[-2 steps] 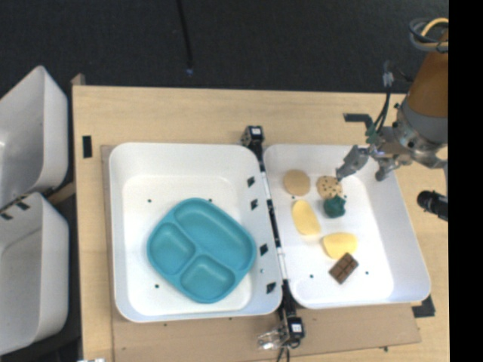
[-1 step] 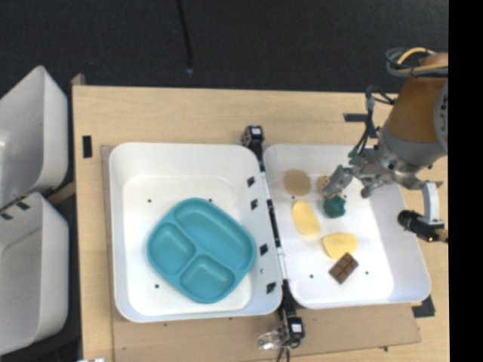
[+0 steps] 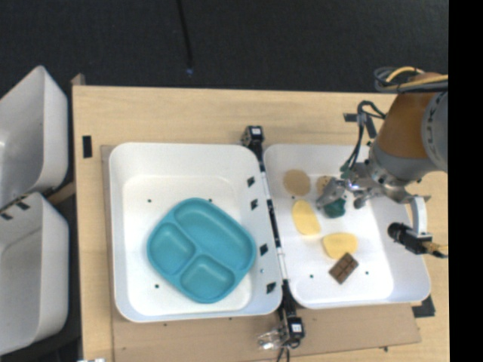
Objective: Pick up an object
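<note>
A blue tray lies in the left bin. Right of centre, yellow pieces and a brown block lie in the right bin. The tool hovers at a teal object, approaching; its state I cannot tell. Next comes a secure closing, then lifting.

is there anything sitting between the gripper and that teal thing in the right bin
Nothing visible does. The gripper is right over the small teal object, at the top middle of the right bin. The pale yellow pieces lie off to its left and below.

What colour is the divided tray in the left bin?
Light blue divided tray, seen clearly in the camera view.
</note>
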You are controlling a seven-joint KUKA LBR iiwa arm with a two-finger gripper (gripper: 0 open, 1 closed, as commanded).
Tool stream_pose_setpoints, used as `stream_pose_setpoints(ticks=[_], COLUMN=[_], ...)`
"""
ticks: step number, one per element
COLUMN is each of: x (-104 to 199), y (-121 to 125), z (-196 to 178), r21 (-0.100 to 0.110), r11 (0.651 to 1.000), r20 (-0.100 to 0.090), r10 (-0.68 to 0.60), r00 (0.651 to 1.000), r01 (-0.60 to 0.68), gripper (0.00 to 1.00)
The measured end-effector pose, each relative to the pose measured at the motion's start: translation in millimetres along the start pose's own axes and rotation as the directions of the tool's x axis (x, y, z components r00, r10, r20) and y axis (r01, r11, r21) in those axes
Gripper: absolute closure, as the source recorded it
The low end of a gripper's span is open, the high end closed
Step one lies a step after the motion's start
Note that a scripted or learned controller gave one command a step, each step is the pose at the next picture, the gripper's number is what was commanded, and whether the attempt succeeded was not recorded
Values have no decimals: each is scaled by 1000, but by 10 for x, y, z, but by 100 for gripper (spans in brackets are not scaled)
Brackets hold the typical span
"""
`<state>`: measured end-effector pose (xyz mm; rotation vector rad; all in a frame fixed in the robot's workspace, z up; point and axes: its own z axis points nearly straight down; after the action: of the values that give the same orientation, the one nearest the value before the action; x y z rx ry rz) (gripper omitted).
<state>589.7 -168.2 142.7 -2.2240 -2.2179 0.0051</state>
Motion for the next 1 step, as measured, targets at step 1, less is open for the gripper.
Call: stream_pose_setpoints(ticks=[1], x=[-13], y=[-1], z=[438], r21=[-1], r11=[1000], r20=[0], r10=[2], r00=[1000], r01=[-2], gripper=[0])
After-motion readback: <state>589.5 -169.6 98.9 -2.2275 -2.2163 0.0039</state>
